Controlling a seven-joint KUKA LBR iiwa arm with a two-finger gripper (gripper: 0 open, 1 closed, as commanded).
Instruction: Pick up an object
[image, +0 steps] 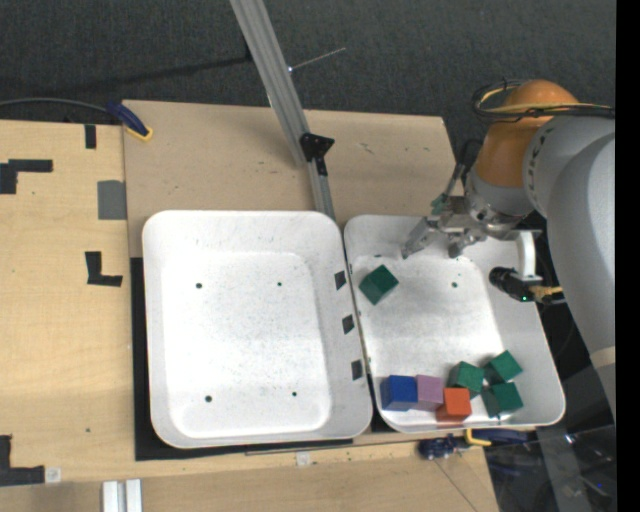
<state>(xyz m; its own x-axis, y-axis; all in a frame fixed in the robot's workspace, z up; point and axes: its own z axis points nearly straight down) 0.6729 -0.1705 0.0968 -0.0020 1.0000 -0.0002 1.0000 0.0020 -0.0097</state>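
Note:
My gripper hangs over the far end of the right bin, its two fingers spread open with nothing between them. A dark green block lies alone on the bin floor, just left of and nearer than the gripper, apart from it. Along the near edge of the same bin sits a cluster: a blue block, a purple block, an orange block and three green blocks.
The left bin stands beside the right one, their rims touching. A slanted metal bar runs from the top of the view down to the gap between the bins. The grey arm fills the right side.

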